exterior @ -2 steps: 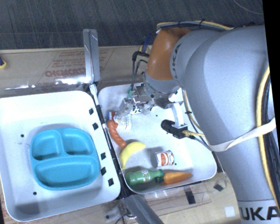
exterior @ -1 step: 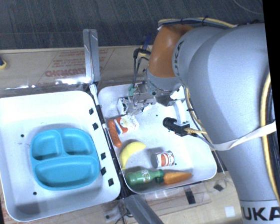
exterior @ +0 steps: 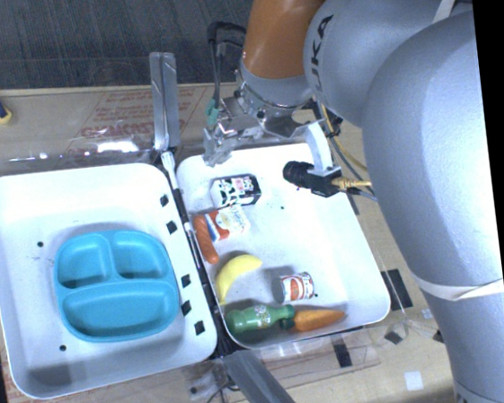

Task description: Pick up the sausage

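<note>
grey arm (exterior: pixel 425 131) overhead; sausage (exterior: pixel 205 238) by r bin's (exterior: pixel 368 264) left wall.

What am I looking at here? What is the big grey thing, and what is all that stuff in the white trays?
The big grey shape with the orange band is a robot arm, reaching in from the right. The picture comes from one fixed camera above the bench, looking down at a slant. At the arm's tip is its end effector, the part that grasps, poised over the far edge of the right bin.

That bin holds toy food: a sausage against the left wall, a small milk carton, a banana, a little can, a green bottle and a carrot. The left bin holds a blue divided plate. I see nothing held.
</note>
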Controlling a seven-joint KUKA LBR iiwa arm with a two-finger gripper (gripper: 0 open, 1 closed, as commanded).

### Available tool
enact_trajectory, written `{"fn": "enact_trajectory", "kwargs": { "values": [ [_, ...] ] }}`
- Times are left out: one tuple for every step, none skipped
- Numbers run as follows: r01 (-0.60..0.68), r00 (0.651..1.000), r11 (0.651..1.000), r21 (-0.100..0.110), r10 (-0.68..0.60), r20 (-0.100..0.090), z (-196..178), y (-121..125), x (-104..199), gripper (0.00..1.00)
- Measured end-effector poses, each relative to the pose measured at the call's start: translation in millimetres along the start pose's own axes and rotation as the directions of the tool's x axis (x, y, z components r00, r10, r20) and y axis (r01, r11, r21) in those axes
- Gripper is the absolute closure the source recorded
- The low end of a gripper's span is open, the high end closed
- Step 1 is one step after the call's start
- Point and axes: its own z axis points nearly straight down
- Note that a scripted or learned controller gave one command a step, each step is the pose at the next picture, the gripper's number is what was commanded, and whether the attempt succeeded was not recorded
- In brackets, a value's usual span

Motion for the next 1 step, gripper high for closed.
{"fn": "enact_trajectory", "kwargs": {
  "values": [
    [-0.009, 1.0, 1.0, -0.001, 0.009, 0.001, -7.9, -7.5, -74.9, 1.0]
  ]
}}
